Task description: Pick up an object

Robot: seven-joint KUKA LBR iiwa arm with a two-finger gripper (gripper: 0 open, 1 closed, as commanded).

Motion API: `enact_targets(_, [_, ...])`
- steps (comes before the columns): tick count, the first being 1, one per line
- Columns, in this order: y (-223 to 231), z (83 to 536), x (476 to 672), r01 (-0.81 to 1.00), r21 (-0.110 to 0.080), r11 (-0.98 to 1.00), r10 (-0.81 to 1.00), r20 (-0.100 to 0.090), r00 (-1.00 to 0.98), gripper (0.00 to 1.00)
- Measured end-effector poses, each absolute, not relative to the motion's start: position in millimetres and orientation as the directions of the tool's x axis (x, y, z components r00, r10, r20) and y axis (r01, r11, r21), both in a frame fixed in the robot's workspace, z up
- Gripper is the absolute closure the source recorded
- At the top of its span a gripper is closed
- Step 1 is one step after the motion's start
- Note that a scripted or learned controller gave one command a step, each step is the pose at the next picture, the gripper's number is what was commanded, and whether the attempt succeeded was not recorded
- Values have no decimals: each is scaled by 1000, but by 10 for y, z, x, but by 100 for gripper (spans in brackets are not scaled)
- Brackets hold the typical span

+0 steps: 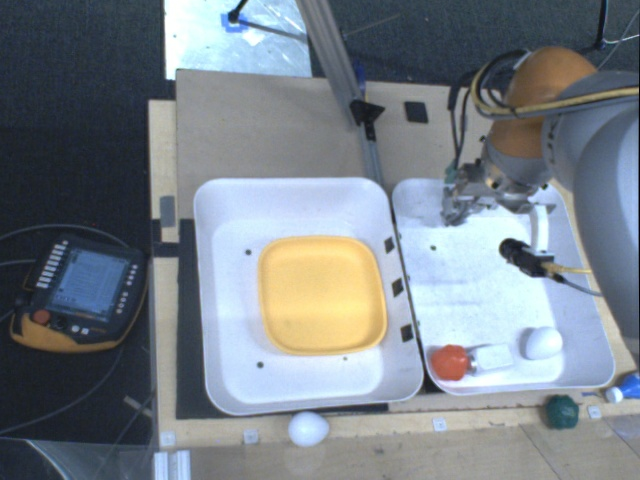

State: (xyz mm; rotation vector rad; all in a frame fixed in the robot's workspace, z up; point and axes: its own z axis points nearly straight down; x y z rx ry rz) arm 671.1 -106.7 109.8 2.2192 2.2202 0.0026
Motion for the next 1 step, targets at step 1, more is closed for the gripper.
enact_targets(1, [-1046, 1537, 6684, 1000, 4, 1, 1000, 0, -1, 100])
